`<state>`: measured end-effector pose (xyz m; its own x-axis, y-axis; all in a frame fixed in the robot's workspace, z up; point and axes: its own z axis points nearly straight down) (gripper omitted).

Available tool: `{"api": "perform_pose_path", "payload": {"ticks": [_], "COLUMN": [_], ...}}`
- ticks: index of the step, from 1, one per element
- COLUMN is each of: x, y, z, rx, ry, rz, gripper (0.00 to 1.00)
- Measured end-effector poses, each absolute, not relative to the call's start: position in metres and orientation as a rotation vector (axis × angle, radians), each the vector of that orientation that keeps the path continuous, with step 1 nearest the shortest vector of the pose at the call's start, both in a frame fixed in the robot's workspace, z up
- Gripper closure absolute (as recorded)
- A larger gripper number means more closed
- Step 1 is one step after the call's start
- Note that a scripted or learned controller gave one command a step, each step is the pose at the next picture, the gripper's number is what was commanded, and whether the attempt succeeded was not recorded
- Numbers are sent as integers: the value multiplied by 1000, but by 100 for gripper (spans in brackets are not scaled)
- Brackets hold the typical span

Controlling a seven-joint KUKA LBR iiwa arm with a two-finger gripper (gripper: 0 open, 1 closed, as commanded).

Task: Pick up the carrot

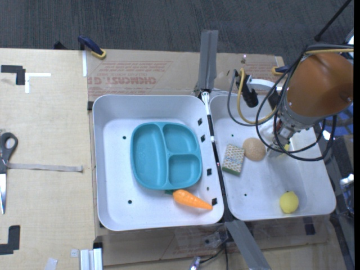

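The orange tapered carrot point(192, 200) lies in the left white bin point(107, 167), touching the teal divided plastic plate point(166, 154). Gripper point(279, 141) state: cannot tell. Risk: that contact could deflect a descending grasp.

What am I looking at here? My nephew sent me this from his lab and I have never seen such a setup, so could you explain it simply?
This is one picture from a camera fixed above a workbench, looking down at a slant. The grey and orange shape at the right is a robot arm reaching in, with cables looped around it; its gripper end sits over the right bin, too hidden to tell how it stands. That bin holds a green-flecked sponge block, a tan ball and a yellow lemon-like fruit. The left bin holds a blue divided plate and an orange carrot just below it. Scissors lie on the bench at far left. The carrot is what the arm should pick up; nothing shows as held.
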<state>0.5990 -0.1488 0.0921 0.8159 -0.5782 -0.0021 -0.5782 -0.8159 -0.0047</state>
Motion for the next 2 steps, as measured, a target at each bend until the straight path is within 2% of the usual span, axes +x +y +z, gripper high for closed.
{"api": "perform_pose_path", "payload": {"ticks": [1, 2], "x": [576, 617], "y": [-141, -196], "z": [228, 235], "rx": [-3085, -3119], "ry": [559, 320], "rz": [-5, -15], "gripper": [100, 100]}}
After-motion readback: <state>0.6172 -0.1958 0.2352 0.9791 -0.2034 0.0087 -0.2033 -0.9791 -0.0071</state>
